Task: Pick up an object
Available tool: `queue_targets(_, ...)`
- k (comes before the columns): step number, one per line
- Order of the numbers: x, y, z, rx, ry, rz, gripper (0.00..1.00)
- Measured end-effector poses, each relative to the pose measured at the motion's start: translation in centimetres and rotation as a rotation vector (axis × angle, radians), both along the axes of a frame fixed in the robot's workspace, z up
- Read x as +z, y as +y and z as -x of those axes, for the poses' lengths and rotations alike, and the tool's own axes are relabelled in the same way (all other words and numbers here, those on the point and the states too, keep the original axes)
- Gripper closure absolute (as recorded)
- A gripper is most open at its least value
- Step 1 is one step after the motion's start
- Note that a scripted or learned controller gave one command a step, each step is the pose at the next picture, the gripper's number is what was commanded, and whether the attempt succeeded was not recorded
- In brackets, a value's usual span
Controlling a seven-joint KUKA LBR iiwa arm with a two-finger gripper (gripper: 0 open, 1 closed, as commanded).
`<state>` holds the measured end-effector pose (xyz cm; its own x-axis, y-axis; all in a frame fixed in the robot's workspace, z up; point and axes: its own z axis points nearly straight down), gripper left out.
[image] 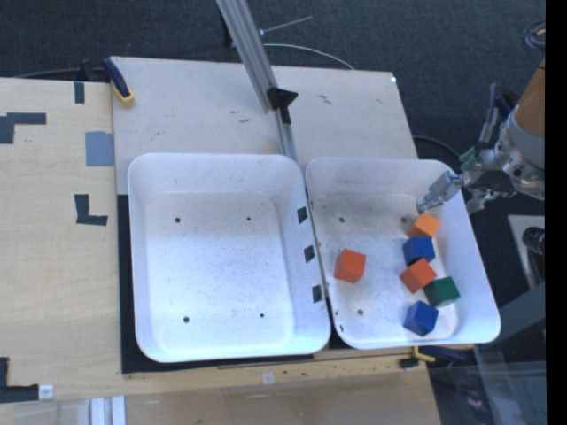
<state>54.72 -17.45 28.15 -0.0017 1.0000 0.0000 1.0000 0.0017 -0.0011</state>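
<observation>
No legible text, labels, brands or numbers on bins, blocks or bench.

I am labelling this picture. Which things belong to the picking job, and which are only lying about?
Job: end effector; right bin; orange blocks; blue blocks; green block.
Lying about: left bin; yellow-handled clamp; metal pole.

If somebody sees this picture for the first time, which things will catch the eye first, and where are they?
The eye goes first to the coloured blocks in the right bin: a lone orange block near its middle, and a tight row along its right side, from another orange block down to a green block and a blue block. Next comes the gripper, low over that bin's upper right part, just above the row.
</observation>
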Motion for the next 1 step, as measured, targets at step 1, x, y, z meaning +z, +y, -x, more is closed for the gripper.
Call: queue_targets(1, -14.16, -2.0, 3.21, -0.003, 0.009, -0.002, 0.0)
